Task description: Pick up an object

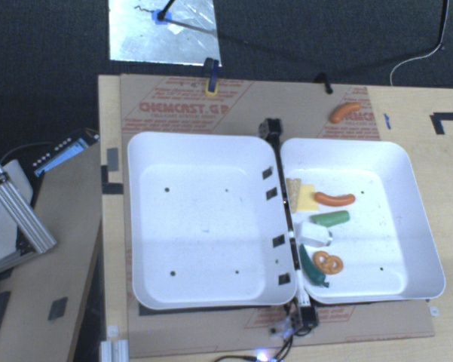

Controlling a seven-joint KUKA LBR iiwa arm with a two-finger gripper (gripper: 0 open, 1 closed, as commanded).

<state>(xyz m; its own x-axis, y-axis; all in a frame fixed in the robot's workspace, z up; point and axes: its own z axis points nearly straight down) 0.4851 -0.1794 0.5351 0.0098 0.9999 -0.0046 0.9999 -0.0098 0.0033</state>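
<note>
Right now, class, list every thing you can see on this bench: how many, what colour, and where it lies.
shallow white plastic bin: 1, white, left half of the bench.
second white bin: 1, white, right half.
orange toy sausage: 1, orange, right bin.
another orange sausage: 1, orange, on the bench behind the right bin.
yellow flat slice: 1, yellow, right bin near the divide.
green pickle-shaped toy: 1, green, right bin.
brown toy pretzel: 1, brown, right bin front.
dark green pod-shaped toy: 1, beside the pretzel.
</note>
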